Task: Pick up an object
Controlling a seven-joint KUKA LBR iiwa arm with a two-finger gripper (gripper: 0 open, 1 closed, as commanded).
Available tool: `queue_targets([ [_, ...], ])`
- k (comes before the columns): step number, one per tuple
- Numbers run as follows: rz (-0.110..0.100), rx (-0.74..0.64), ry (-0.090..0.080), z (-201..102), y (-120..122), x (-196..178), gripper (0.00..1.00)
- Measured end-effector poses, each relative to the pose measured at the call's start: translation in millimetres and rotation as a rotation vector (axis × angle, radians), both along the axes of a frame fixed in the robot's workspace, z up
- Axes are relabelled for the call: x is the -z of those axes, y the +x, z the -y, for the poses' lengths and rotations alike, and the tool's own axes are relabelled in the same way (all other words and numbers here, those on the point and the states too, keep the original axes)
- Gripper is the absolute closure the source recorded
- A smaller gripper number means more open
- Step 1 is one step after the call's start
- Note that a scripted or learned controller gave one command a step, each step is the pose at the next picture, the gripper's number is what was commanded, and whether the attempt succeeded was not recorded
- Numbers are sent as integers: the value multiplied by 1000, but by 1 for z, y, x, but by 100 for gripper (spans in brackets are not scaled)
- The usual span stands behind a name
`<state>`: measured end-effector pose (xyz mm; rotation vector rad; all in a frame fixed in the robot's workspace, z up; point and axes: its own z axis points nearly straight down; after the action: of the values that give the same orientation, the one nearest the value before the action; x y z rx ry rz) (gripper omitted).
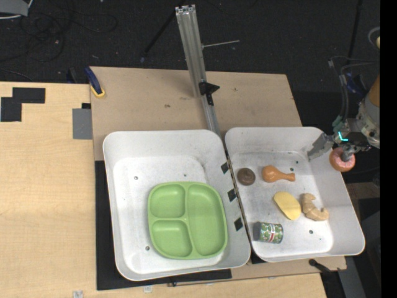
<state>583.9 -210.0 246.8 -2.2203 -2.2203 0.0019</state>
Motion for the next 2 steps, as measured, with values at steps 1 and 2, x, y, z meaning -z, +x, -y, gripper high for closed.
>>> queue_targets([
  [1,1,0,0,0,0,0,0],
  [2,-5,-1,2,-6,1,44,0],
])
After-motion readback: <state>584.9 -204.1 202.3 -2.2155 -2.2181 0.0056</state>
